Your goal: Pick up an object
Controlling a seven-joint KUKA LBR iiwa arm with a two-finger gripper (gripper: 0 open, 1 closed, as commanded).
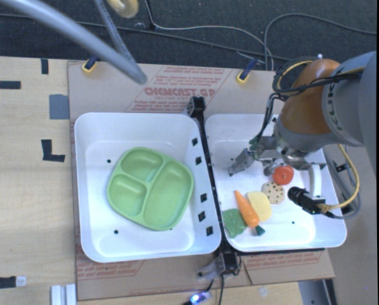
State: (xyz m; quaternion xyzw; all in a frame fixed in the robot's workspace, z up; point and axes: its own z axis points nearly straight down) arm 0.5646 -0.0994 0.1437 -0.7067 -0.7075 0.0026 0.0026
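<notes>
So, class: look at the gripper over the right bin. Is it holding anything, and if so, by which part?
Nothing is held. The gripper hangs over bare floor of the right bin, apart from the toy food.

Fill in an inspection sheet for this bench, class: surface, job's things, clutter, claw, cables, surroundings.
Surface: two white bins side by side; left bin, right bin.
Job's things: carrot, yellow piece, cookie, tomato and green leaf, clustered in the right bin.
Clutter: green divided plate in the left bin.
Claw: claw low over the right bin, nothing seen between its fingers.
Cables: black cable behind the bins.
Surroundings: cardboard sheet under the bins.
</notes>
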